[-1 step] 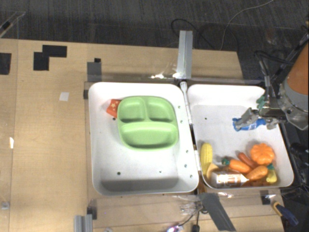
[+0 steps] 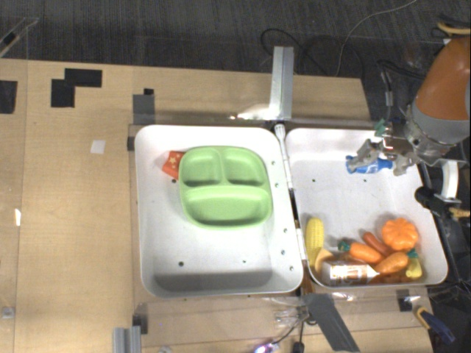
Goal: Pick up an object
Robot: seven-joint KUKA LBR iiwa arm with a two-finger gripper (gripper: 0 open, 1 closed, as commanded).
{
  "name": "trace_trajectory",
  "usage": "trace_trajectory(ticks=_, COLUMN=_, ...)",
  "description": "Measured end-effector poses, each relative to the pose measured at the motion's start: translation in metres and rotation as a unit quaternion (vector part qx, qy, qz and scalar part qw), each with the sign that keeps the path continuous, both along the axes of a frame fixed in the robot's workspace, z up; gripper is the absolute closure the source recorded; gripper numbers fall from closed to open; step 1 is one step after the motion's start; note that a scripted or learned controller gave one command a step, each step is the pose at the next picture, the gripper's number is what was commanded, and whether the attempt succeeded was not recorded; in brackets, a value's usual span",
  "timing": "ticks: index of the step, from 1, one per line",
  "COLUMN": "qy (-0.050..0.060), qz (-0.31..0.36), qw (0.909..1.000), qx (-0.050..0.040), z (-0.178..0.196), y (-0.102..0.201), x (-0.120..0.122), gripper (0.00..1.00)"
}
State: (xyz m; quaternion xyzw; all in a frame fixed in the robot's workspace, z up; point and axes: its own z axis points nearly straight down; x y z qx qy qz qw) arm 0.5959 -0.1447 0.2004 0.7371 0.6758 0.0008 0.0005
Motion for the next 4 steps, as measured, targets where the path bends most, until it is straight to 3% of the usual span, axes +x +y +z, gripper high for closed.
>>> trace_trajectory(ticks=1, qy=-0.002, qz=0.07, qw=0.9976, qx=-0.0013, z=-0.03, y=-0.049, x=0.034, gripper=0.0)
trace_trajectory(ticks=2, qy=-0.001, qz=0.125, qw=0.9922, qx=-0.0006, z=-0.062, y=-0.018, x=0.002, gripper=0.0)
trace_trajectory(ticks=3, qy=-0.002, qz=0.1, qw=0.9949, qx=-0.0008, z=-0.104, y=-0.033, x=0.018, gripper=0.0)
trace_trajectory(ticks=4, qy=-0.006, qz=0.098, qw=0.9952, qx=-0.0016, z=-0.111, y=-0.011, x=0.055, gripper=0.0)
